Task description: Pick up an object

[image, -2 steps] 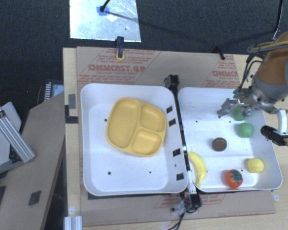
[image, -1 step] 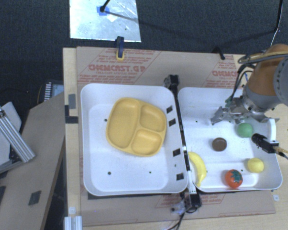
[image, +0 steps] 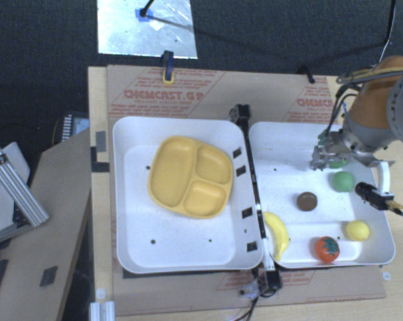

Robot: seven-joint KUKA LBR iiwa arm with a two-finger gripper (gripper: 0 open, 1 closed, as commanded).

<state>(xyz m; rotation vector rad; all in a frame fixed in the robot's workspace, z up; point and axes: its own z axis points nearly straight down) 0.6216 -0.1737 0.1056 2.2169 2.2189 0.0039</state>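
Green ball [image: 343,180]: it lies in the right bin [image: 282,139], near the bin's far right corner.
Tool [image: 324,156]: it hangs just beside the green ball, on its left and a bit farther back. I cannot tell how wide it is, and I see nothing in it.
Near things: a brown ball [image: 307,201], a yellow lemon [image: 357,231], a red tomato [image: 327,248] and a banana [image: 277,233].
Risk: the ball is round, so a push from the side could make it roll away.

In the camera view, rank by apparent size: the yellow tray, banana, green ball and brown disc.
1. yellow tray
2. banana
3. green ball and brown disc: look alike, too close to rank.
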